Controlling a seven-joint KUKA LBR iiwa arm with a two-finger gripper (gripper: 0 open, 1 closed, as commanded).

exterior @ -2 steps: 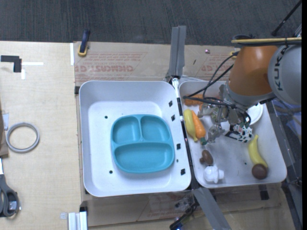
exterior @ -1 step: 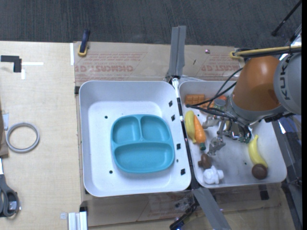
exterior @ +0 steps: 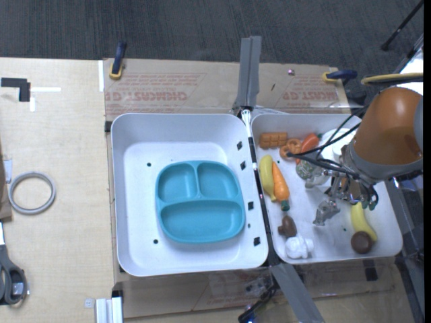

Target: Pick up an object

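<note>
Camera view, sweeping left: blue plate point(exterior: 200, 202) sits in the left bin point(exterior: 128, 180), out of play. Right bin point(exterior: 384, 244): banana point(exterior: 267, 173) and carrot point(exterior: 279, 184) lie near the left wall, claw point(exterior: 328, 210) low beside them, nothing lifted yet; whether it's spread or pinched I can't tell

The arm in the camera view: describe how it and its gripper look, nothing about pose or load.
The arm is a rounded grey body with a broad orange band above the wrist. Thin black cables run from it toward the bin's left side. Below sits a cluttered metallic wrist assembly with small fittings, ending in the gripper, which looks silvery grey and slender against the white bin.
</note>
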